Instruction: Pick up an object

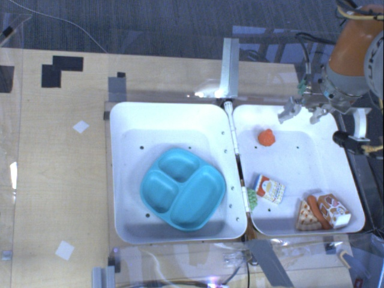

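The right bin (300,152) holds a small orange-red round object (266,138) near its back left. A small white carton with a red and yellow label (269,189) lies at its left side, with a green piece (251,199) beside it at the bin's edge. A slice of pizza and a red-and-white box (323,212) lie together in the front right corner. My gripper (302,111) hangs over the bin's back edge, right of the orange-red object and apart from it. Its two fingers are spread with nothing between them.
The left bin (129,161) contains a blue divided plate (182,188). A metal post (230,65) stands behind the seam between the bins. Cables and a black fitting (354,141) hang by the right bin's right rim.
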Motion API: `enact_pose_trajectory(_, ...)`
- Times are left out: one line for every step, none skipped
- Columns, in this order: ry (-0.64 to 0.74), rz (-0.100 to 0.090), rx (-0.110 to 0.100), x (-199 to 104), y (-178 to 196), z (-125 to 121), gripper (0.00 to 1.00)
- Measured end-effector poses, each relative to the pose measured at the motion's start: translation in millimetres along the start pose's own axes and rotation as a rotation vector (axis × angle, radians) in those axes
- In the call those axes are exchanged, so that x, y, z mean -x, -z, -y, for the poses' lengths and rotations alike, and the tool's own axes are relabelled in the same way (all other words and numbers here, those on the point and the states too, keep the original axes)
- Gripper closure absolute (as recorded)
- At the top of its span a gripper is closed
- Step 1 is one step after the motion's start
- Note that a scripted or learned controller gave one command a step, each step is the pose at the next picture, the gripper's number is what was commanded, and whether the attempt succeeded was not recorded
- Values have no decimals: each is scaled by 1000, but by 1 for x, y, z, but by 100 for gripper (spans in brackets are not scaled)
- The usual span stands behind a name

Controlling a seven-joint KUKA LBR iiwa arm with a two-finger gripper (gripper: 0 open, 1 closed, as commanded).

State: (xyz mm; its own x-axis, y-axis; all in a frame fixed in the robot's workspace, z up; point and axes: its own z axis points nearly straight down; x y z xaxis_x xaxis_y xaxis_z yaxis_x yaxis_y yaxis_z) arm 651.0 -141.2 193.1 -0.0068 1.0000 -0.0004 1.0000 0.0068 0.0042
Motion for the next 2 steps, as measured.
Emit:
enact_pose_trajectory(-13,0,-1,-28,-59,-19,0)
enact_pose_trajectory(36,1,3,-34,-106,-20,0)
